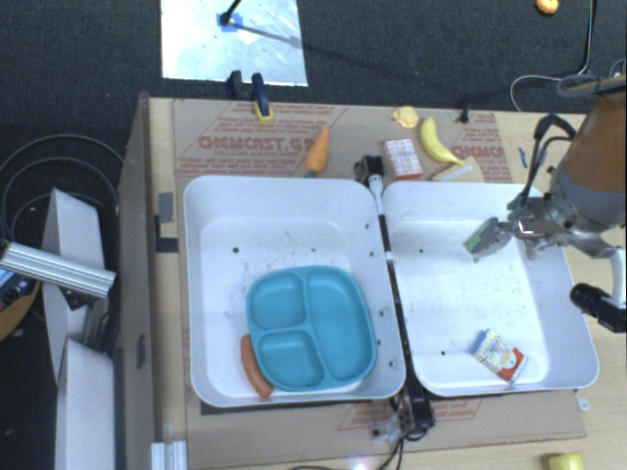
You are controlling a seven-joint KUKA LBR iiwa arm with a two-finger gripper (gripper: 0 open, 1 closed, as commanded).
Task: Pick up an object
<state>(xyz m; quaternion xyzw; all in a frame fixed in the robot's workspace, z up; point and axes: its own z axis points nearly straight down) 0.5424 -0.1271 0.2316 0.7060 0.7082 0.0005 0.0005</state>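
The gripper (482,240) hangs over the upper part of the right bin (431,292), its grey fingers spread a little with nothing between them, the arm (596,164) reaching in from the right. A small carton (500,354) lies well apart from it near that bin's lower right corner. In the left bin (211,262) a blue divided plate (311,327) sits with a sausage (255,366) just beside its lower left edge, while a banana (435,141), a carrot (317,151) and a small box (403,158) rest on the bench beyond the bins.

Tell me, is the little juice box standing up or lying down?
Lying down. The juice box rests flat on the floor of the right bin, its printed face turned up.
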